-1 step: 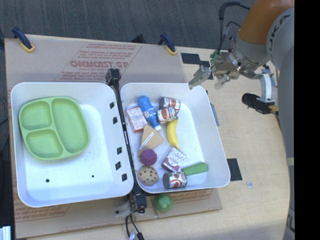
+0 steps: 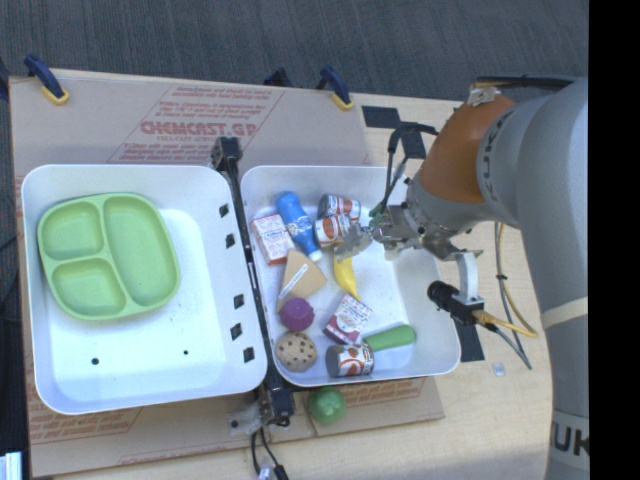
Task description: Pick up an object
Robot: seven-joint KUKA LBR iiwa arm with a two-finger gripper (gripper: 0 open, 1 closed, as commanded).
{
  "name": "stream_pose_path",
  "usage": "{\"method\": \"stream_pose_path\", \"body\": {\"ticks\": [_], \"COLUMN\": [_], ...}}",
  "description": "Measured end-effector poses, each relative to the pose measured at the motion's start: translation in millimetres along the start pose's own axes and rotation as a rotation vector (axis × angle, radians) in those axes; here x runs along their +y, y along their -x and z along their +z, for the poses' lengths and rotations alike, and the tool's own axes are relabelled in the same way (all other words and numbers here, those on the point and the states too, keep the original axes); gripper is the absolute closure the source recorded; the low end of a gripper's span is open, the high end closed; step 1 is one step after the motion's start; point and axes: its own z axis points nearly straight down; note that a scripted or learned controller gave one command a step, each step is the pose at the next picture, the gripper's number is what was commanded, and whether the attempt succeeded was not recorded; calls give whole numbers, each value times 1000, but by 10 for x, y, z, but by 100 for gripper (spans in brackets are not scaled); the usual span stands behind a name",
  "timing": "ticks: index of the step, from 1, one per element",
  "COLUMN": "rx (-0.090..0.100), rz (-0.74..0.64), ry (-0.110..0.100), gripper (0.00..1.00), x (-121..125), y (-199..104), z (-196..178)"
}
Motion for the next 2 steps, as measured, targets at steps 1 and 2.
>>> {"method": "stream_pose_path", "body": {"ticks": [1,2], "rx": [-1,-3], "rz": [0,-5], "ry": [3,5], "gripper": [0,100], "x": [-781,-769], "y": [133,138], "z": [314,208]}}
